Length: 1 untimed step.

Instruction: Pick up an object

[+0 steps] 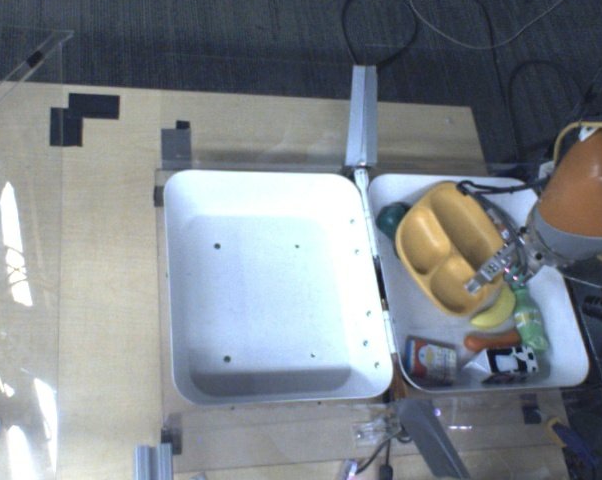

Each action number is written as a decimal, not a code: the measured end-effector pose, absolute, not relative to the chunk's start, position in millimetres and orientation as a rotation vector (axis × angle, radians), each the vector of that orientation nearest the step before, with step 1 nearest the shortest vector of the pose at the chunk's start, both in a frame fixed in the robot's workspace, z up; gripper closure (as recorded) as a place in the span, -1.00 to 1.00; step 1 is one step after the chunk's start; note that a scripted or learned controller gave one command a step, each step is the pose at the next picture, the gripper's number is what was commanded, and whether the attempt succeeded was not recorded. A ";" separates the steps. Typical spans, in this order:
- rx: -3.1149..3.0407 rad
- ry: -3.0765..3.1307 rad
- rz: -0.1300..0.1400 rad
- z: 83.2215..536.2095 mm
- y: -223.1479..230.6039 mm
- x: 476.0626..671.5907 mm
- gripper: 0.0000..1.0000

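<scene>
While arm reached in from right, hand (493, 268) sat over right bin (571, 363), fingers clamped on near rim of yellow two-compartment dish (446, 243). Dish was tilted, filling far half of bin. Dark green round object (390, 218) lay just beside dish, at left wall. Yellow banana-like piece (495, 313), green item (529, 326), orange carrot-like piece (491, 341), small can (433, 360) lay along near side. Left bin (271, 288) stood beside it on worktop (91, 298).

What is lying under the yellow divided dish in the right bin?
A dark green object shows at the yellow divided dish's left edge, a yellow-green item below it. The rest underneath is covered.
</scene>
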State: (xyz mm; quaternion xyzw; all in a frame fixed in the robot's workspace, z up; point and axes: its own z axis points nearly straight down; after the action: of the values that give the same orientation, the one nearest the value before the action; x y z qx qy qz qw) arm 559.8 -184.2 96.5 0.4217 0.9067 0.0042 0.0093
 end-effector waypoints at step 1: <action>1.580 2.703 0.005 249.0 -161.8 642.0 1.00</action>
State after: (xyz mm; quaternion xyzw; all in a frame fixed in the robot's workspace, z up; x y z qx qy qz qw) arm 642.0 -161.8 249.0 0.5047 0.8633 0.0016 0.0053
